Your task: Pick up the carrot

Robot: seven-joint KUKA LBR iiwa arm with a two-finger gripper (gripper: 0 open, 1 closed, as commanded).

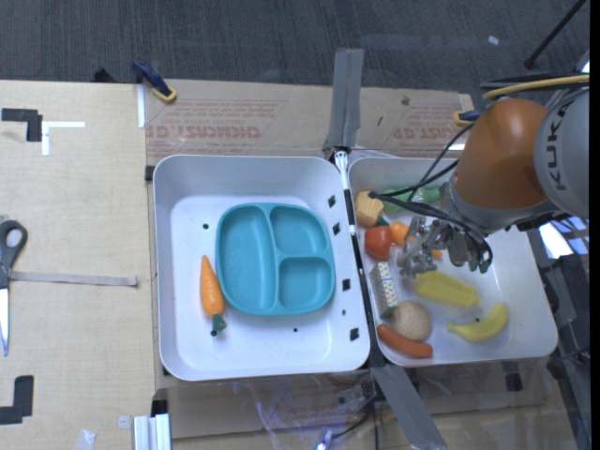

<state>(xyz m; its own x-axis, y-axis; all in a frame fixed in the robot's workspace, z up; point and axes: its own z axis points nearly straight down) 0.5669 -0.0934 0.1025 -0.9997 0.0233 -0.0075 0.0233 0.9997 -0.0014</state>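
The carrot [211, 287], orange with a small green stem end, lies lengthwise on the floor of the left bin [178, 345], just left of a teal divided plate [277, 259]. My gripper [419, 254] hangs over the right bin [525, 340], beneath the orange wrist band, among the toy foods there. It is far to the right of the carrot, with the plate and the bins' shared wall between them. Cables and the wrist hide how the gripper stands.
In the right bin lie a red tomato [378, 242], a corn piece [368, 209], a yellow cob [447, 291], a banana [481, 323], a brown roll [411, 322] and a red sausage [405, 343]. Scissors [9, 247] rest on the bench at far left.
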